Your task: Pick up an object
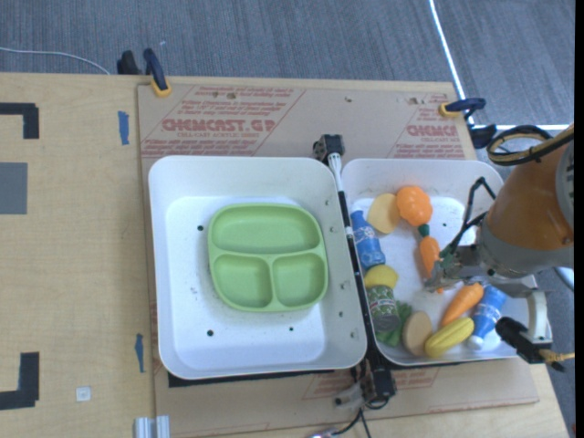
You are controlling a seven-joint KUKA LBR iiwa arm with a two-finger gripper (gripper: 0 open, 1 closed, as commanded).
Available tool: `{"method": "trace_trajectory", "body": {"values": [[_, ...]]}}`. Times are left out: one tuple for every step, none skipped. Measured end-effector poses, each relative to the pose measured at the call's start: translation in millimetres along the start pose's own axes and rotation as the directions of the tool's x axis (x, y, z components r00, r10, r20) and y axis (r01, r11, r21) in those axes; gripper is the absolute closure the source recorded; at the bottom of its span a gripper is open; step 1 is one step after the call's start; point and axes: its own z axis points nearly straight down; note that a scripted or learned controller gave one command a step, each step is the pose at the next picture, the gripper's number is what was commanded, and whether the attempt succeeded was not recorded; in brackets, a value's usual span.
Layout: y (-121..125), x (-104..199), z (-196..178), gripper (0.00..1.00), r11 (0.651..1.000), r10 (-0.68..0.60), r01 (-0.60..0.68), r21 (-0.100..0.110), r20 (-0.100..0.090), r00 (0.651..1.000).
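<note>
The right bin [456,179] holds several toy foods. An orange fruit [412,203] and a pale yellow slice [383,213] lie at the back. A blue bottle [368,243] and a yellow lemon [380,276] lie along the left wall. One carrot [426,252] lies mid-bin and a second carrot [462,301] lies just right of it. A yellow banana [449,337], a tan potato [418,330], a dark green item [388,316] and a blue-and-white bottle [489,312] sit at the front. My gripper [445,272] hangs low between the two carrots, its tip dark and small.
The left bin [173,245] holds a green three-compartment plate [267,255]. The grey and orange arm [534,217] covers the right bin's right side. Clamps [157,73] and cables [511,140] sit at the cardboard's back corners.
</note>
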Motion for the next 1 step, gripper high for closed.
{"method": "trace_trajectory", "body": {"values": [[0.2, 0.2, -0.1, 0.0, 1.0, -0.001, 0.001, 0.0, 0.0, 1.0]]}}
